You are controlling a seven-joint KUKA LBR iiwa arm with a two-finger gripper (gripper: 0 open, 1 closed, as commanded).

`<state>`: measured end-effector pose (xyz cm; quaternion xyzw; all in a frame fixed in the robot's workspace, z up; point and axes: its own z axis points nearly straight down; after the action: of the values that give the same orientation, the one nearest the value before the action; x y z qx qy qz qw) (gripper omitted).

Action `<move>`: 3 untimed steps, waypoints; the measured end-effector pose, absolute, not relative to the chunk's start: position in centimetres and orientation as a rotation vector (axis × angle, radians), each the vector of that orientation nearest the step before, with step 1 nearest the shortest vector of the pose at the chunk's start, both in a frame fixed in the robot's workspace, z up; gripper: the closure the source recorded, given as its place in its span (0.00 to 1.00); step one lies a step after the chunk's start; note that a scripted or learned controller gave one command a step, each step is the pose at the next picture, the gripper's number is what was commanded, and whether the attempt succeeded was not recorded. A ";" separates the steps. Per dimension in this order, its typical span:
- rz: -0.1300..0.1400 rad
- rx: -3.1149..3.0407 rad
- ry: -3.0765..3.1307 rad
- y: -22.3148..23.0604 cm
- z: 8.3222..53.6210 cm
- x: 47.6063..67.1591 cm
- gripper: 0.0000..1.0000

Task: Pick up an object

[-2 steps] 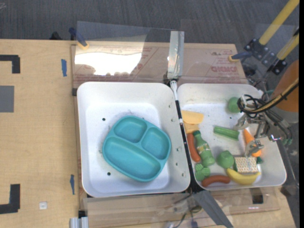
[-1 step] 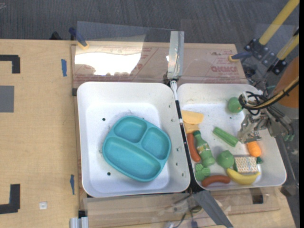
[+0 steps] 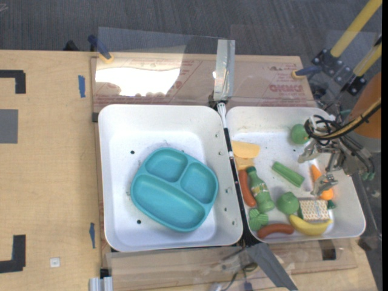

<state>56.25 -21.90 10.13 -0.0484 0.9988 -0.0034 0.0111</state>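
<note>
One arm reaching from the right, tool (image 3: 321,170) low over right bin (image 3: 357,223), grip state unclear

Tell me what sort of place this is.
Most likely a robotics lab's grasping test bench, not a kitchen. Two white bins sit side by side on a plywood bench marked with tape; one holds a teal divided plate, and the gripper hangs over toy food such as a banana.
</note>
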 end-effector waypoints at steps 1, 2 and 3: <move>-0.001 -0.075 3.131 -22.1 8.8 54.9 0.00; -0.010 -0.077 3.116 -22.1 10.2 55.3 1.00; -0.001 0.310 3.116 -22.2 8.8 62.4 1.00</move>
<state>62.44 -22.21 8.80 0.0988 0.9951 -0.0003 0.0049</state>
